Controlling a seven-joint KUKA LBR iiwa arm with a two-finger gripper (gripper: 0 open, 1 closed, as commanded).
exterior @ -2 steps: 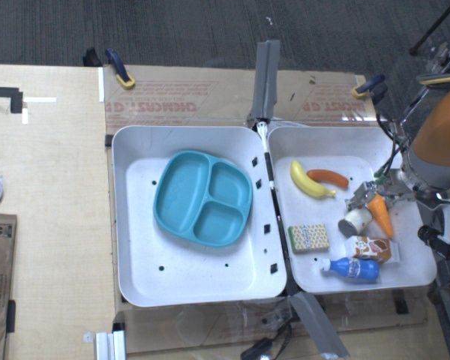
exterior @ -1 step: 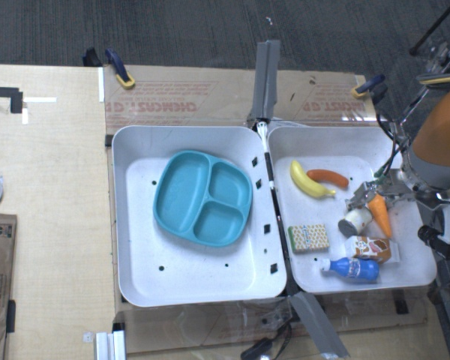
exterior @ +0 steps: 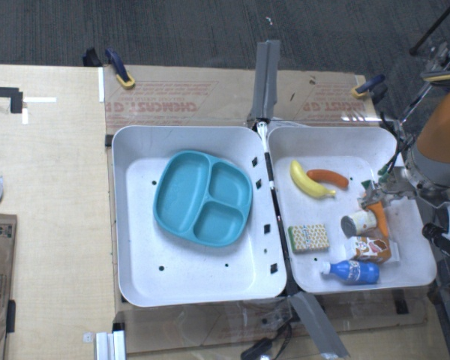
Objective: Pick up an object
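Camera view looks down on two white bins set side by side on the counter (exterior: pixel 45 141). Farthest left of the gripper, well apart from it, the left bin (exterior: pixel 127 223) carries a teal divided plate (exterior: pixel 202 198) and nothing else that could be picked. Crossing the rim into the right bin (exterior: pixel 337 147), the loose items begin: a yellow banana (exterior: pixel 309 181) touching a red-orange sausage-shaped toy (exterior: pixel 328 177), both up and left of the gripper, and a green-and-yellow sponge block (exterior: pixel 309 237) down and left of it. Closer in, a small grey cup (exterior: pixel 357 223) sits just left of and below the gripper, with an orange carrot (exterior: pixel 380 220) right beside it, a brown-labelled packet (exterior: pixel 373 250) below that, and a blue-and-white bottle (exterior: pixel 352 272) lying on its side nearest the front wall. The gripper (exterior: pixel 376 195) hangs low over the carrot's upper end, at the right side of this bin; whether its fingers are spread or closed I cannot tell, and nothing is plainly seen between them.

The likely target is the carrot or the cup, and that is the risk: the two lie so tight together that the fingers could straddle both, or push the cup aside and close on air. The carrot's tapered, slanted body may also slip out on lifting.
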